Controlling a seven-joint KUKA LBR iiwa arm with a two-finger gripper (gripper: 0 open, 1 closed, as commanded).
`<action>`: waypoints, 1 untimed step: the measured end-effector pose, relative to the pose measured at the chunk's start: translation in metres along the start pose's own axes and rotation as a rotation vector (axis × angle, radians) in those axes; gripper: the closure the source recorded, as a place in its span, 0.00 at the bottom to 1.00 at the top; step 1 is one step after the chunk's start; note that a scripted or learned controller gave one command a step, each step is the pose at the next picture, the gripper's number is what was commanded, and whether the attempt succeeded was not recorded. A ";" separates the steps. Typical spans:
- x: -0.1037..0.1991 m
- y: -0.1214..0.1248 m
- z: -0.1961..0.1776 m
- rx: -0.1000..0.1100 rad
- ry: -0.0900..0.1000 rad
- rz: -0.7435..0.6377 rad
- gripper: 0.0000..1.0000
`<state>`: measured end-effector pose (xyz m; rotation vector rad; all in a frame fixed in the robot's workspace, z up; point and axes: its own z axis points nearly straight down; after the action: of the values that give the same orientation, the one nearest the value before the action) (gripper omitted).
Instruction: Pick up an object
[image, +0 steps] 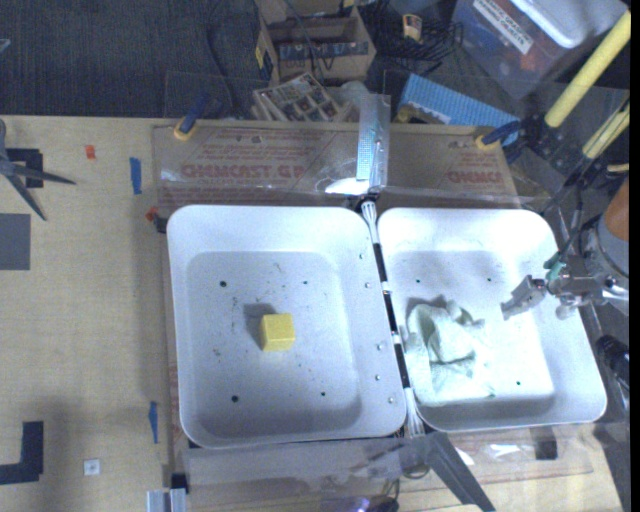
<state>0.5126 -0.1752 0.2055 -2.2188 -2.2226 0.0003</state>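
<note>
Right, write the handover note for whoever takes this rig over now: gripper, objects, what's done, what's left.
Gripper: over the right edge of the right bin, nothing seen between its fingers; whether they are open or shut is unclear.
Objects: yellow block lying in the left bin, near its middle. Crumpled pale cloth in the right bin, toward its left side, apart from the gripper.
Done: nothing lifted, both objects lie in their bins.
Left: the whole pick. The cloth is the nearer object.

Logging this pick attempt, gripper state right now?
Gripper: cannot be told; it sits above the right bin, right of the crumpled cloth, nothing visibly held.
</note>
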 end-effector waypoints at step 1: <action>0.000 0.000 0.000 0.000 0.000 0.000 0.00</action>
<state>0.5126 -0.1752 0.2055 -2.2188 -2.2226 0.0003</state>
